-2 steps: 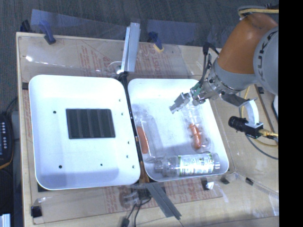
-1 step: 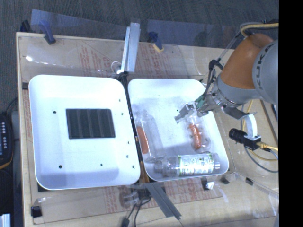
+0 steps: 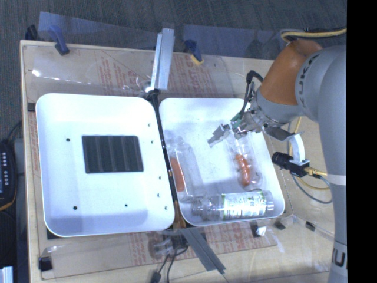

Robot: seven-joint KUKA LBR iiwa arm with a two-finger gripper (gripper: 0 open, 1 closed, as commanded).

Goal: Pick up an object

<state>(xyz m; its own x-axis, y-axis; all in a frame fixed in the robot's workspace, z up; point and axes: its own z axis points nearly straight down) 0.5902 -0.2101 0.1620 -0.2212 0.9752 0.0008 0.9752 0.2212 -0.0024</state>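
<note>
My gripper [image 3: 228, 132] hangs over the upper middle of the right bin [image 3: 194, 108], open, with nothing between its fingers. Just below and to the right of it lies a clear plastic bottle with orange contents [image 3: 244, 167]. A second clear bottle with an orange streak [image 3: 178, 167] lies along the bin's left wall. A larger clear bottle with a green-and-white label [image 3: 235, 205] lies along the front wall. The grey arm with its orange band [image 3: 283, 69] reaches in from the right.
The left bin [image 3: 59, 117] holds a flat dark ribbed rectangle [image 3: 112, 154] near its middle. A metal bar [image 3: 162, 58] stands between the bins at the back. Blue clamps [image 3: 59, 45] hold the bench's back edge. Cables [image 3: 300, 167] hang to the right of the right bin.
</note>
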